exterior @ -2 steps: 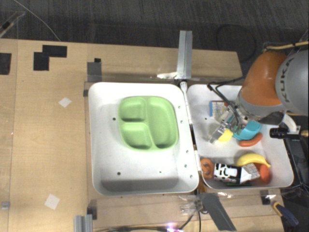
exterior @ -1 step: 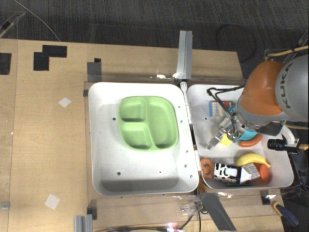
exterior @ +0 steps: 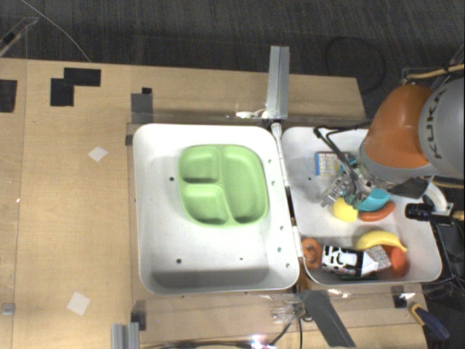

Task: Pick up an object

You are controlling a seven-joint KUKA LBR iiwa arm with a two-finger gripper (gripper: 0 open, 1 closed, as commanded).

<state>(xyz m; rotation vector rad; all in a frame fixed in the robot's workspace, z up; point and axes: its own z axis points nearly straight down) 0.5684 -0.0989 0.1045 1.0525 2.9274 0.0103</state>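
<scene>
My gripper (exterior: 341, 192) hangs low over the right bin (exterior: 434, 267), in its middle part. The grey arm with its orange band (exterior: 398, 131) reaches in from the right and covers the bin's upper right. Just below the gripper lies a yellow lemon-shaped object (exterior: 345, 211), touching or nearly touching it. Beside that are a teal piece (exterior: 378, 197) and a red-orange carrot-like object (exterior: 376, 213). A blue and white packet (exterior: 326, 164) lies behind the gripper.
The front of the right bin holds a banana (exterior: 379, 239), a black and white carton (exterior: 349, 259), a small orange ball (exterior: 311, 249) and an orange piece (exterior: 397, 261). The left bin (exterior: 156, 195) holds a green divided plate (exterior: 221, 184).
</scene>
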